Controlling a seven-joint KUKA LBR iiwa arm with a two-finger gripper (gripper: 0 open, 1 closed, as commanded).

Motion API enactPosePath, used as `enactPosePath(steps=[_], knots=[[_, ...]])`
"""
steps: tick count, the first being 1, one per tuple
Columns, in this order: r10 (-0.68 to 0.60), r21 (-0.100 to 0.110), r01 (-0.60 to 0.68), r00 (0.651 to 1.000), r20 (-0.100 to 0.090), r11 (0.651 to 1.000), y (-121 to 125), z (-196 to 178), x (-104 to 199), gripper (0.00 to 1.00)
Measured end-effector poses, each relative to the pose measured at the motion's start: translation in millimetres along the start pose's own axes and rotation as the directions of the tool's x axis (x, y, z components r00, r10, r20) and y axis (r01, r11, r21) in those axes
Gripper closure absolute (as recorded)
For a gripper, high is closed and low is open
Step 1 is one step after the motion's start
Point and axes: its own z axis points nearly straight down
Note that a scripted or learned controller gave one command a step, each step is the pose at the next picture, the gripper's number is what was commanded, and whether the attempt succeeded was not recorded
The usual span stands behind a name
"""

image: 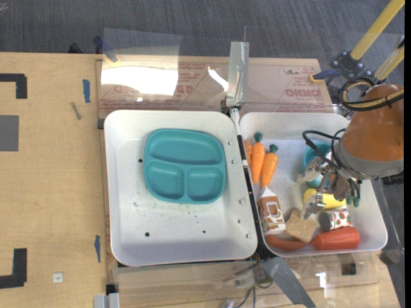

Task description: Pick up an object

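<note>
The right bin [292,124] holds several toy foods. Two orange carrots [263,162] lie near its left wall. Below them are a small white and brown bottle [271,213], a tan bread slice [302,226], a reddish sausage [282,242], a red pepper [335,238] and a small can [337,219]. A yellow piece [329,201] and a blue piece [313,156] lie by my gripper [326,186]. My gripper is low in the right bin, right over the yellow piece, and partly hides it.
The left bin [122,172] carries a teal divided plate [185,165]. A raised divider [243,172] separates the two bins. Clear plastic panels stand behind them. The arm's orange band [379,130] hangs over the right bin's far right side.
</note>
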Motion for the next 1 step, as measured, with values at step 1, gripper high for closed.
enactPosePath(steps=[1], knots=[[-0.035,0.005,0.035,0.999,0.015,0.999,6.3,13.2,5.8,0.00]])
